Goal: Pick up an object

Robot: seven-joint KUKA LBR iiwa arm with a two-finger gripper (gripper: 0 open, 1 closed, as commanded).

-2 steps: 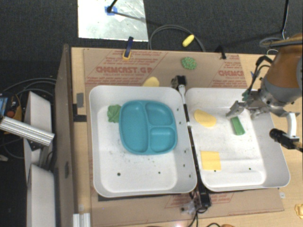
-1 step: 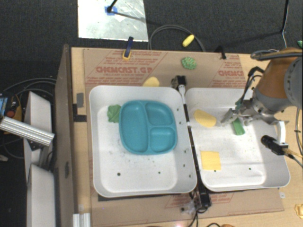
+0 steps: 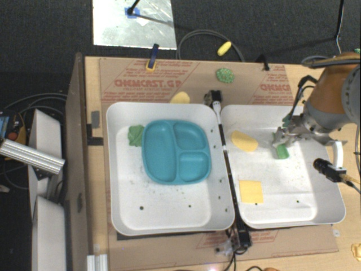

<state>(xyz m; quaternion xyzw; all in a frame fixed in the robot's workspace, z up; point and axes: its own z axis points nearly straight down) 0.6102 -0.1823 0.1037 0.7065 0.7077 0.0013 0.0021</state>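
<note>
**Cardboard-topped bench, two white bins, my gripper low in the right one**

Cardboard (image 3: pixel 141 83) printed with red lettering covers the bench under both bins, and dark floor surrounds it. On the floor beyond the far edge lies a shiny metal sheet (image 3: pixel 134 16). A yellow clamp (image 3: pixel 152 61) sits on the far cardboard edge, with a small yellow piece (image 3: pixel 224 48) and a green knobbly ball (image 3: pixel 225 75) further right. Cables loop at the far side and off to the left, where a silver bar (image 3: pixel 31 156) lies slanted.

I reach in from the right, my grey arm (image 3: pixel 333 103) with its orange band bent downward over the far right corner of the right bin (image 3: pixel 293 208). My gripper (image 3: pixel 284 141) points down near the bin floor, and a small green object (image 3: pixel 281 151) sits right at my fingertips. I cannot tell whether it is pinched between them or only lying beneath, nor how far apart they stand.

Left of me in the same bin lies a yellow banana-shaped piece (image 3: pixel 244 141), and nearer the front a flat yellow square (image 3: pixel 251 192).

The left bin (image 3: pixel 130 208) holds a teal divided plate (image 3: pixel 176 151) with three compartments, and a green leafy piece (image 3: pixel 136 134) touches its left rim. Another yellow piece (image 3: pixel 180 98) rests on the cardboard just beyond that bin's far wall.
</note>
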